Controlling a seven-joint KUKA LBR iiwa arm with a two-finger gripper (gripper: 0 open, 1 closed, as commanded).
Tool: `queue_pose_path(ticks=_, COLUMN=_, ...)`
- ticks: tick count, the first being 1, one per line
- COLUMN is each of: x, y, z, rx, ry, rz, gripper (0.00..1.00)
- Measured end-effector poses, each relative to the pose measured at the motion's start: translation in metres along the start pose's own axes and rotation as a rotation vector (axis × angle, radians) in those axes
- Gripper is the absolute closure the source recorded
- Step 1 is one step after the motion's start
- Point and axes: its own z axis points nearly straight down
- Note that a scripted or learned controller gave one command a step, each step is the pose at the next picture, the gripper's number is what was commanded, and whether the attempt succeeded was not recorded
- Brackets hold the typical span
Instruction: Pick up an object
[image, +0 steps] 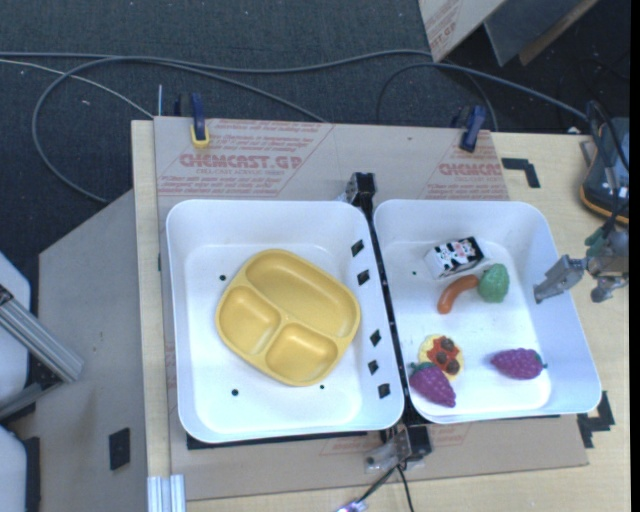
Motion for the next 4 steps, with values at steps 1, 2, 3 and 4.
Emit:
queue_pose_path(ticks=1, x=0.001, y=0.002, z=-0.006, rx=-0.013, ry=-0.003, rz=-0.004, gripper=0.00)
queue_pose_path(ticks=2, x=0.004, y=0.001, z=0.036, rx=-0.009, ry=-0.001, rz=-0.005, gripper=0.00)
queue_pose_path(ticks=3, x=0.009, y=0.004, z=0.079, rx=-0.008, ry=-0.001, rz=-0.005, gripper=0.00)
queue_pose_path(ticks=4, x=0.019, y=0.001, z=0.128, rx=-0.007, ry=0.000, rz=-0.005, gripper=0.00)
